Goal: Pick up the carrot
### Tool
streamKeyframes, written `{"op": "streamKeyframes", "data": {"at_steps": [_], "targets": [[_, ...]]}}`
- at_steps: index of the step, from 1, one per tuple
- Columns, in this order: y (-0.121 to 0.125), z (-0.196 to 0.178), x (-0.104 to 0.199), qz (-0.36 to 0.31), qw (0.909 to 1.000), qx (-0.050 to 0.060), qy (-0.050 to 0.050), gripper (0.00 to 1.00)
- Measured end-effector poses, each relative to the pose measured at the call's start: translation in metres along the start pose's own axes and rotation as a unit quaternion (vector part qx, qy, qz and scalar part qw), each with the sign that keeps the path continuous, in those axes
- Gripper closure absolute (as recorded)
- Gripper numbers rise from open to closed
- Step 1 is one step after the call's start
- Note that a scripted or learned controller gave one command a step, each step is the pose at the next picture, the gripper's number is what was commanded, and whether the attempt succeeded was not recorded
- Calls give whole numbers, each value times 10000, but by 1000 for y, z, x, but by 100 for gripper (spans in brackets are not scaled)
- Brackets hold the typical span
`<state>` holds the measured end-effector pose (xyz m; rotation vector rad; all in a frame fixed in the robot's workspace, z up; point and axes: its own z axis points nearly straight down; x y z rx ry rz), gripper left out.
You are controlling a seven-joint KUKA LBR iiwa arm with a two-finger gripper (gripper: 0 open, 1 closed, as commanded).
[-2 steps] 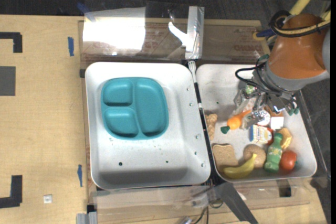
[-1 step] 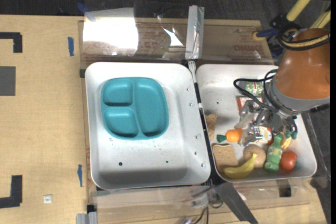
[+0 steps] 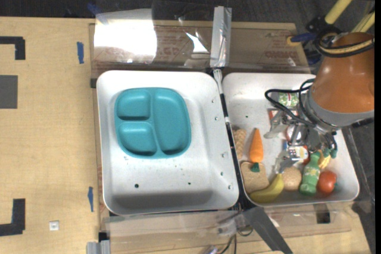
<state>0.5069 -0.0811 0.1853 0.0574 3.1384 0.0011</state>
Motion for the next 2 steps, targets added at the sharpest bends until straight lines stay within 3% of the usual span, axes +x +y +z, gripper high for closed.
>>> {"op": "streamKeyframes", "data": {"at_steps": [1,2], "targets": [[-10,78,-4,-302,9995,5,-52,0],[-21,95,-15,-2053,9787,15,-65,0]]}}
